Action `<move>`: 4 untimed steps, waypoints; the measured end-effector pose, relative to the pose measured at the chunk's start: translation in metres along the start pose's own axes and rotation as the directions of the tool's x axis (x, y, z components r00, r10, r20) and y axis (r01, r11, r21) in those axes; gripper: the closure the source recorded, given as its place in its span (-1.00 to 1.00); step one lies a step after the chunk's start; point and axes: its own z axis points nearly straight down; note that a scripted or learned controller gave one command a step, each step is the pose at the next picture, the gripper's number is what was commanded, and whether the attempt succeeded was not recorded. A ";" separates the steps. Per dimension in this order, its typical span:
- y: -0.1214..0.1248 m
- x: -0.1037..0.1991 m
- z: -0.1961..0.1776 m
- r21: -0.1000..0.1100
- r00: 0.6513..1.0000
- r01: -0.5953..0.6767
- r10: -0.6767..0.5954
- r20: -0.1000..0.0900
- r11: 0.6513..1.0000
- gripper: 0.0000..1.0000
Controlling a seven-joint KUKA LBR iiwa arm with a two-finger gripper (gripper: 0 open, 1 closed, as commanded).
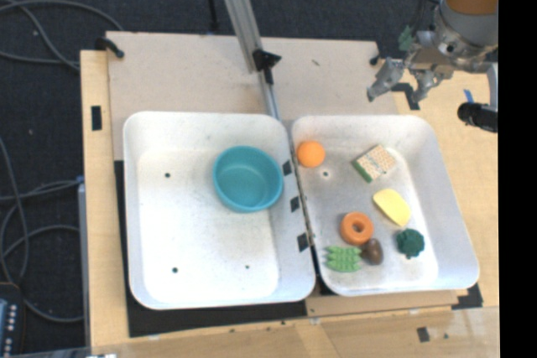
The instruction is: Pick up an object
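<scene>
objects for picking lie in the right bin [436, 147]; gripper [401, 85] hangs open and empty past its far edge, so descend squarely over the sponge [374, 163].

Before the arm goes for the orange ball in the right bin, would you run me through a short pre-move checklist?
1. Gripper carrying nothing: ok, nothing between its fingers.
2. Gripper over the right bin: not ok, it hangs beyond the far rim.
3. Orange ball clear of neighbours: ok, it sits alone.
4. Room around the ball: cannot tell, it lies close to the inner wall.
5. Blue bowl out of the way: ok, in the left bin.
</scene>
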 end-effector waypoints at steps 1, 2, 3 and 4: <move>0.000 -0.001 0.000 0.001 1.000 0.000 0.000 0.002 1.000 -1.00; -0.005 0.000 0.043 0.004 1.000 -0.003 0.003 0.002 1.000 -1.00; -0.006 -0.008 0.105 0.006 1.000 -0.005 0.005 0.002 1.000 -1.00; -0.011 -0.001 0.161 0.006 1.000 -0.003 0.003 0.001 1.000 -1.00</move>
